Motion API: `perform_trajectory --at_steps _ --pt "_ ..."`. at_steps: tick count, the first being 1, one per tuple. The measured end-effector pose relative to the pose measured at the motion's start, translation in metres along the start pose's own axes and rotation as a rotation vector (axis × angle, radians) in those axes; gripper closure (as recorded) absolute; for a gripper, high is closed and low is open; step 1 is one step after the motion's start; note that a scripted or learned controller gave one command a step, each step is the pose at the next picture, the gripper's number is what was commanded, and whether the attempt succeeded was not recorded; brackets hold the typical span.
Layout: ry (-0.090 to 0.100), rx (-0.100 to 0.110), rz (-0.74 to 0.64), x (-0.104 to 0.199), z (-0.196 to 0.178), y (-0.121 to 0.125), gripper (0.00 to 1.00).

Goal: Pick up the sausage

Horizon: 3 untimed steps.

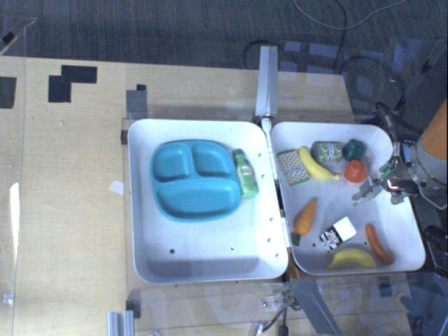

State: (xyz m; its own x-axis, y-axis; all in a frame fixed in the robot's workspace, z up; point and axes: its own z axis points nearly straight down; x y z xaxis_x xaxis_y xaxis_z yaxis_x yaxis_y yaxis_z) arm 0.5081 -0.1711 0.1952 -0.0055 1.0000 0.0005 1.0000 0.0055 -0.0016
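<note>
A pale wooden bench [70, 222] carries two shallow white bins: the left bin [203, 268] and the right bin [402, 261], touching. Black tape patches [70, 82] lie left of the left bin.

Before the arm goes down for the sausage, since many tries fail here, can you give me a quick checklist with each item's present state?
1. Sausage in view in the right bin: ok.
2. Sausage top uncovered: ok.
3. Gripper over the sausage: not ok, it sits farther back, near the tomato.
4. Room around the sausage: not ok, banana lies close alongside.
5. Fingers free of any object: cannot tell.
</note>
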Motion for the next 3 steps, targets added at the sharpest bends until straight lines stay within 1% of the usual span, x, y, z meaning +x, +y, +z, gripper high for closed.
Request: perform_trajectory --at_steps 1,2,3 --pt "0.0 -0.004 0.096 -0.031 0.101 -0.018 0.0" --pt "0.001 -0.004 0.096 -0.031 0.092 -0.017 1.0" --pt "-0.001 -0.002 -0.109 0.008 -0.007 0.073 1.0"
